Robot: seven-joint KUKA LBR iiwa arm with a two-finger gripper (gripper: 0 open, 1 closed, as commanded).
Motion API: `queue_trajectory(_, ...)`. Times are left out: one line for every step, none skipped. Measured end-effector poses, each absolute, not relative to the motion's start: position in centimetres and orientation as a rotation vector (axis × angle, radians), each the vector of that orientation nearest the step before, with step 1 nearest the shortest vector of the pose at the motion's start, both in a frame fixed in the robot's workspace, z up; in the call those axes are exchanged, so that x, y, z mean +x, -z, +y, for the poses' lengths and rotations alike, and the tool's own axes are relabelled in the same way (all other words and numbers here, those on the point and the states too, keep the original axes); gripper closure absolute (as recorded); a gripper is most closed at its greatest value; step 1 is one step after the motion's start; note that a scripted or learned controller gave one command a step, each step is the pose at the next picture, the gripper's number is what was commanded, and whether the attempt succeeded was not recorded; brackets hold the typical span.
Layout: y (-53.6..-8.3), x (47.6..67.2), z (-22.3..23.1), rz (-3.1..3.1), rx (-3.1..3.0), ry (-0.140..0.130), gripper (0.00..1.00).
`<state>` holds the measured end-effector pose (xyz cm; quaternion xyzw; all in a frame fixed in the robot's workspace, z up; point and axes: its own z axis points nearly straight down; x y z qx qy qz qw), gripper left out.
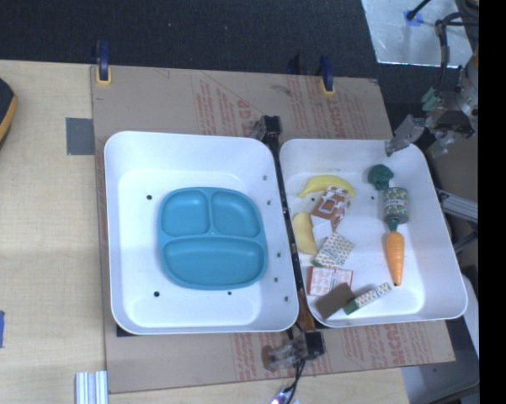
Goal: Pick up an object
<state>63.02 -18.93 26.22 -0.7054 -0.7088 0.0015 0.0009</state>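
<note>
At top-right, gripper (pixel 417 133) hangs just off right bin (pixel 442 234) corner, fingers apart w/ nothing between, prob staged to drop onto carrot (pixel 394 257) or bottle (pixel 395 204), both lying inside.

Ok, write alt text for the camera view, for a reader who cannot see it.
Two shallow white bins sit side by side on a bench: the left bin holds a blue divided plate, and the right bin holds a banana, a carrot and small patterned blocks. The robot's claw hovers over the right bin's far right corner.

Lab bench: clamped cardboard (pixel 236 99), bins (pixel 118 225)
</note>
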Motion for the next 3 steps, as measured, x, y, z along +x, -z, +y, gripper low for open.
queue_trajectory(-8.8, 63.3, -21.1, -2.216, -2.208, -0.017, 0.0)
queue_trajectory(-9.2, 65.7, -19.9, -2.229, -2.215, -0.001, 0.0)
queue_trajectory(-10.2, 65.7, -21.2, -2.225, -2.218, -0.003, 0.0)
